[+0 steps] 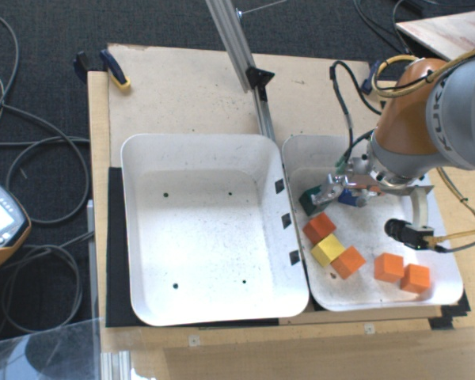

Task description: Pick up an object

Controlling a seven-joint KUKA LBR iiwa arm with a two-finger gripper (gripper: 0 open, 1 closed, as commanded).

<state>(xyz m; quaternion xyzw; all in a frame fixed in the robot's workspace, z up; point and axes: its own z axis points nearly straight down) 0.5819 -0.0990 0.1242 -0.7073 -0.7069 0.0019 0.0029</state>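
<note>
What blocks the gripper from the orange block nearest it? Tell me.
Nothing visible. The gripper sits just above the orange block in the right bin, open bin floor between them; the yellow block lies beyond.

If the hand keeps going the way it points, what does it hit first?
The hand points down-left into the right bin; likely the green block at its tip, though depth is unclear.

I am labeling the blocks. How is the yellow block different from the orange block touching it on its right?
The yellow block is yellow; the orange block is orange. The yellow block lies nearer the bin divider, the orange block nearer the front rim. Both are small cubes of similar size in the right bin.
</note>
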